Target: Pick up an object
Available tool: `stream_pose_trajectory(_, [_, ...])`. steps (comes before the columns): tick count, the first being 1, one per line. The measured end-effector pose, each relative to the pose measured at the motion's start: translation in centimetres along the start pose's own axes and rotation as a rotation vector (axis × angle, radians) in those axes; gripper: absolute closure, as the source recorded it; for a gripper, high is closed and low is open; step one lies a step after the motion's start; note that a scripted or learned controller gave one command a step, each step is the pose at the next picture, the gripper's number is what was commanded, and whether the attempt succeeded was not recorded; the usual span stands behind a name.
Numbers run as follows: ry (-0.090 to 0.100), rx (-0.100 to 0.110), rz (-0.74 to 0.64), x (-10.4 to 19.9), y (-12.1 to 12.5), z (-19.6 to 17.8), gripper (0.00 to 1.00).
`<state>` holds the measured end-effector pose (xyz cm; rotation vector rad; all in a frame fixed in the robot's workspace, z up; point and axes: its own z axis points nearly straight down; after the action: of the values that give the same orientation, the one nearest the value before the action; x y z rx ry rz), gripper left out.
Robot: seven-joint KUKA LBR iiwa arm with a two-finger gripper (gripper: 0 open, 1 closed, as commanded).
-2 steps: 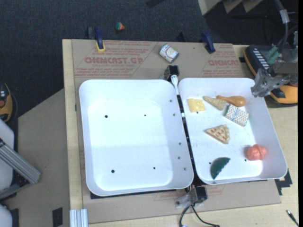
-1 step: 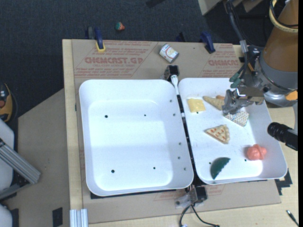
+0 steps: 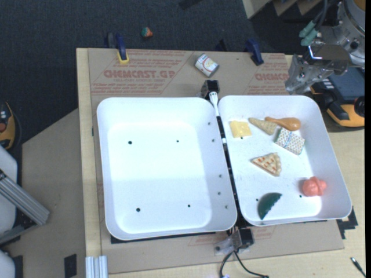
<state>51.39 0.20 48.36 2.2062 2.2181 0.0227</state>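
Since no target is fixed, candidates are sitting in the right white plastic bin (image 3: 333,172): yellow cheese square (image 3: 240,129), orange drumstick-shaped toy (image 3: 283,122), patterned wedge (image 3: 289,141), pizza slice (image 3: 267,164), pink lump (image 3: 313,186), dark green leaf piece (image 3: 268,204). Gripper (image 3: 305,74) is hovering past the bin's far-right corner, over the desk (image 3: 145,68); jaw state: cannot tell. Risk, as I judge it: drumstick and wedge are lying touching, so a descent there is likely nudging both or pinching nothing; flat pieces may be slipping.

Robotics lab — clamped cardboard bench (image 3: 174,74), white bins (image 3: 110,155).

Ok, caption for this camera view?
Gripper hangs above right bin's far corner; six small items inside, pink lump nearest.
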Motion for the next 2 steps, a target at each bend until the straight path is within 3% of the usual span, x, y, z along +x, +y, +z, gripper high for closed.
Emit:
stream_pose_trajectory(1, [-0.001,0.01,0.004,-0.4,-1.9,-5.6,1.0])
stream_pose_trajectory(2, [-0.001,0.033,0.006,-0.1,-3.7,5.5,1.0])
